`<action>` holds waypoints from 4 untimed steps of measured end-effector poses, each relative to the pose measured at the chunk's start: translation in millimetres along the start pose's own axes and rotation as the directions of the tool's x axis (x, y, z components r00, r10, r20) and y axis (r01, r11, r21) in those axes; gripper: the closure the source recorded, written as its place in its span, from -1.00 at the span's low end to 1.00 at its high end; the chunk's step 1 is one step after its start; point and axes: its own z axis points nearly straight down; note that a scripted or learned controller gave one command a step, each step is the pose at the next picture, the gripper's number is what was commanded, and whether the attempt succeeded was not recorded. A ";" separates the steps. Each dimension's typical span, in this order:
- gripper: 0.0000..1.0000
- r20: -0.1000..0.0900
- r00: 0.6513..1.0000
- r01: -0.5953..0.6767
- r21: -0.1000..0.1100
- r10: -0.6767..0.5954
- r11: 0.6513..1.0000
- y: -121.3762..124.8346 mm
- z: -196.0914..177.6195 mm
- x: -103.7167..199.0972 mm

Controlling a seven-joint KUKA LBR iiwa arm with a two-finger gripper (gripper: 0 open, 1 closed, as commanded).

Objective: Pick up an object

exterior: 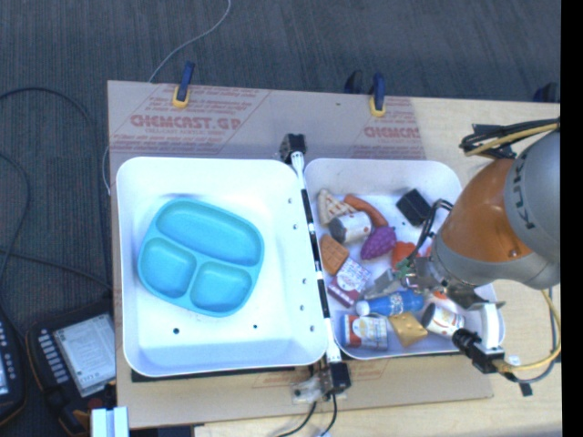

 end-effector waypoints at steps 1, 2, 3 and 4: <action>1.00 0.000 1.000 0.000 -0.003 0.000 1.000 1.8 -9.3 0.2; -1.00 0.000 1.000 0.000 -0.002 0.000 1.000 1.6 -9.2 0.2; 1.00 -0.001 1.000 0.000 -0.001 0.000 1.000 2.2 -18.1 0.2; -1.00 0.000 1.000 0.000 -0.001 0.000 1.000 2.2 -18.0 0.2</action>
